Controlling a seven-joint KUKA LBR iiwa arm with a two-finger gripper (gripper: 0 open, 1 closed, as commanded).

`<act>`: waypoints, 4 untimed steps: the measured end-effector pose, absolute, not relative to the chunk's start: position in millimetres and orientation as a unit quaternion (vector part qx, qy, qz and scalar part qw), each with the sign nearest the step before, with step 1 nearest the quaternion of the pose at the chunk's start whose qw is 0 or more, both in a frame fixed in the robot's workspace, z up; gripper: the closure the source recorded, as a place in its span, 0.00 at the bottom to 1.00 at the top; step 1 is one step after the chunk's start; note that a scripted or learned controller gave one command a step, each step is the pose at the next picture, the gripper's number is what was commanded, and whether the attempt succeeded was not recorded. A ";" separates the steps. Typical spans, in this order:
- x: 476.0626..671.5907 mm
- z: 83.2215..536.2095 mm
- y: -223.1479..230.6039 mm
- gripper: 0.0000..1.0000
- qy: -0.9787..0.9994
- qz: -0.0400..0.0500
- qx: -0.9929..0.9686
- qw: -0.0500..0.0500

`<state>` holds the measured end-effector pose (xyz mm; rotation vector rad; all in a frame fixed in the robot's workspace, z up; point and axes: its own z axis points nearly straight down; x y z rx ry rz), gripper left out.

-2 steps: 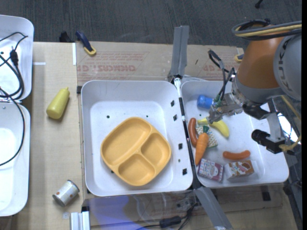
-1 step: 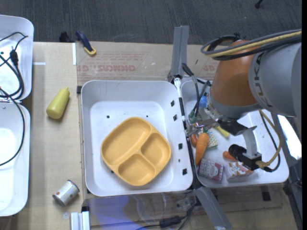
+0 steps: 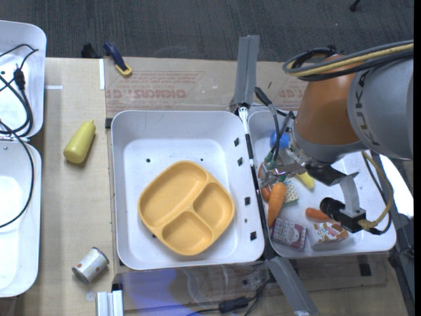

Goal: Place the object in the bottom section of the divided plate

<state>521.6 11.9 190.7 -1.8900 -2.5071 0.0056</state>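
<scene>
Yellow and unloaded, the divided plate [image 3: 187,207] sits in the left bin [image 3: 131,176] at lower centre of the frame, while I have the gripper [image 3: 279,166] low over the right bin's clutter beside the carrot [image 3: 275,203], presumably to pick it, though I cannot tell how the jaws stand.

Two white bins [image 3: 125,176] sat side by side. One yellow divided plate [image 3: 187,207] had three sections. Two carrots [image 3: 276,201] lay among two small cartons [image 3: 289,233]. One mustard bottle [image 3: 79,142] and one can [image 3: 90,264] lay outside.
</scene>
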 end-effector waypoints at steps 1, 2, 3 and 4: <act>477.2 190.7 90.0 1.00 -0.769 0.002 -0.639 0.001; 477.7 250.7 161.8 1.00 -0.771 0.002 -0.637 0.000; 559.5 243.4 167.4 1.00 -0.750 0.003 -0.661 0.000; 518.1 160.7 100.2 1.00 -0.735 0.003 -0.678 0.001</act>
